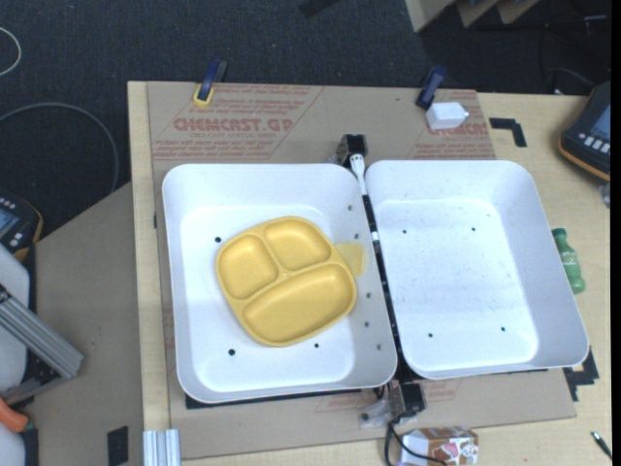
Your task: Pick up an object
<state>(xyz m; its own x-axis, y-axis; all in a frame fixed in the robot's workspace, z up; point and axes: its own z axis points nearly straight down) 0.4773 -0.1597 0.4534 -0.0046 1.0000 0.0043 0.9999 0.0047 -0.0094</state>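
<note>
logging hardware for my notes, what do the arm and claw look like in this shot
I can't tell their colours, cables or markings from this frame. What it offers is the bench: a shallow white left bin holding a yellow three-compartment plate, and a matching white right bin beside it.

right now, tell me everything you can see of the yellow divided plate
The yellow divided plate looks like matte plastic, rounded, with three compartments: two small ones at the far side and one large one nearer the camera. It lies flat and upright, turned at a slant, on the floor of the left white bin, toward its middle, with nothing in it.
</note>
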